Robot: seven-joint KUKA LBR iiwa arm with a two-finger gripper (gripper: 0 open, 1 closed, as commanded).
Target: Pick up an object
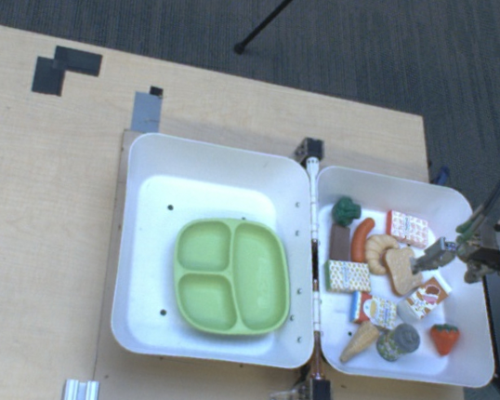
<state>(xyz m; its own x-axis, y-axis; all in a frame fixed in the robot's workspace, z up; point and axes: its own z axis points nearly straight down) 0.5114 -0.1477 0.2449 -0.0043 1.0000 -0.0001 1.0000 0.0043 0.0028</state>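
Observation:
The right bin (pixel 472 371) holds several toy foods: a green broccoli (pixel 346 210), a red sausage (pixel 361 237), a round cookie (pixel 378 252), a bread slice (pixel 399 269), a red-and-white carton (pixel 408 228), a green patterned packet (pixel 349 277), a strawberry (pixel 442 339), a cone (pixel 357 341) and a grey can (pixel 400 341). My gripper (pixel 452 265) hangs over this bin's right side, open. One finger (pixel 429 259) is just right of the bread slice. Nothing sits between the fingers.
The left bin (pixel 147 225) holds a light green three-compartment plate (pixel 233 276). A ridge with a black clamp (pixel 311 148) divides the two bins. A small box (pixel 430 294) lies under the gripper. Wooden bench surrounds the bins.

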